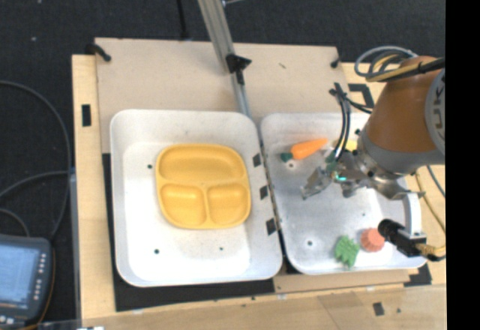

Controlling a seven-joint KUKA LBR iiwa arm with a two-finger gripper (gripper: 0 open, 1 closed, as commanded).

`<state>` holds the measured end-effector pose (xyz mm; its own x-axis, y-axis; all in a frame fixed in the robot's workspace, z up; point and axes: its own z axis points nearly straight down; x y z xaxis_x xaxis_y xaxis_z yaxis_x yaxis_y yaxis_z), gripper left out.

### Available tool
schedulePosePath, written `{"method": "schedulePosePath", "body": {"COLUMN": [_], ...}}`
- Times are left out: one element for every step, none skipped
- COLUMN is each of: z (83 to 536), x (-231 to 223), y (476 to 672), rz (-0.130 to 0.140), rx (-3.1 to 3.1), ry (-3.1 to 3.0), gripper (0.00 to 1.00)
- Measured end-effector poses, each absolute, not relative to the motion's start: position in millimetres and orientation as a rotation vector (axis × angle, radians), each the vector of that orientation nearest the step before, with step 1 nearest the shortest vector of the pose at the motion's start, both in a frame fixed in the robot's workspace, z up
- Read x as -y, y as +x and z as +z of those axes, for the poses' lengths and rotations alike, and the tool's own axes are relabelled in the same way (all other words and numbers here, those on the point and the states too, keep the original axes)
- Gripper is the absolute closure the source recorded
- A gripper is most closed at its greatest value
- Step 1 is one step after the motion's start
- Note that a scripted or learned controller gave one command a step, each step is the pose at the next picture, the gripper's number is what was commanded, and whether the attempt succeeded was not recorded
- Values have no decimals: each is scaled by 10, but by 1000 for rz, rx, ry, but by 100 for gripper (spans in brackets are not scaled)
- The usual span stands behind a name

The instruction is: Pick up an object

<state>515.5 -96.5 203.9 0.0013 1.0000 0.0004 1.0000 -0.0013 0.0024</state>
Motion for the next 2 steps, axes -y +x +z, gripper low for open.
{"method": "schedulePosePath", "body": {"z": [1595, 1066], "x": [976, 986], "y": [5219, 5208], "rz": [-4, -6], "rx": [-2220, -2222], "ry": [2224, 2225], "gripper": [0, 0]}}
